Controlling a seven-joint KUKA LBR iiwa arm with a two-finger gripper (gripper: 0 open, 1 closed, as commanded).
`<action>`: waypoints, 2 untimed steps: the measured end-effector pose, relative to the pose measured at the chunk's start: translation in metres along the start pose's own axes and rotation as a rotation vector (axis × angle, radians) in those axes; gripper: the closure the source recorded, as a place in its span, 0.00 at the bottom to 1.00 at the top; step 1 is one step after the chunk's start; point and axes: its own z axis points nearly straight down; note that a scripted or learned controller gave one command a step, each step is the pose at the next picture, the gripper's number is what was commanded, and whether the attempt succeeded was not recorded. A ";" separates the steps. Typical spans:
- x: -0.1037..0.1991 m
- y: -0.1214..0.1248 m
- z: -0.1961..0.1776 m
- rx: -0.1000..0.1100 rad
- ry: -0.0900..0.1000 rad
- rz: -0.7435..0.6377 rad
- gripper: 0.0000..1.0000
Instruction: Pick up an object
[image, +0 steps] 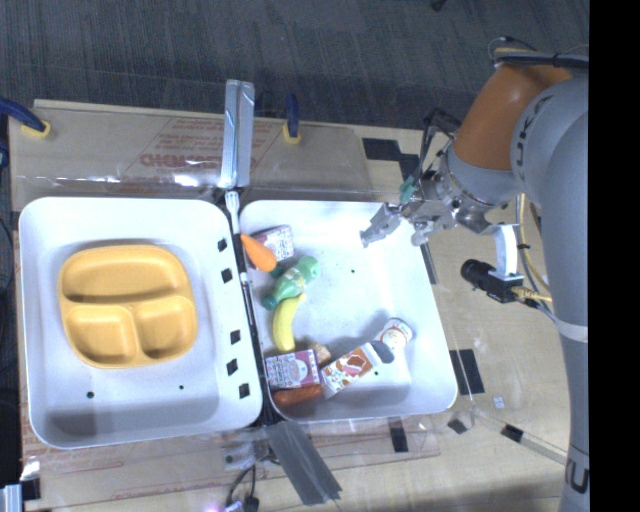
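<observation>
- My gripper (398, 224) hovers over the right bin's (425, 365) upper right part, fingers spread, pinching nothing.
- Below-left lie a banana (284, 325), a carrot (258, 253) and a green toy (290, 281).
- Two juice cartons (330, 368) rest near the front wall; their print is too small to read.
- A yellow tray (128, 303) sits in the left bin (40, 400).

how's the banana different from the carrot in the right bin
The banana is yellow; the carrot is orange. The banana looks longer and lies roughly lengthwise down the bin, near its middle-left, while the shorter carrot lies at a slant nearer the top-left corner. The banana's upper end meets a green toy; the carrot lies against a small carton. Both are toy foods lying flat in the right bin, close to its left wall.
</observation>
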 end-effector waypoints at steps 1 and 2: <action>0.062 -0.022 0.092 0.000 0.000 -0.294 0.00; 0.105 -0.031 0.123 -0.003 -0.002 -0.366 0.00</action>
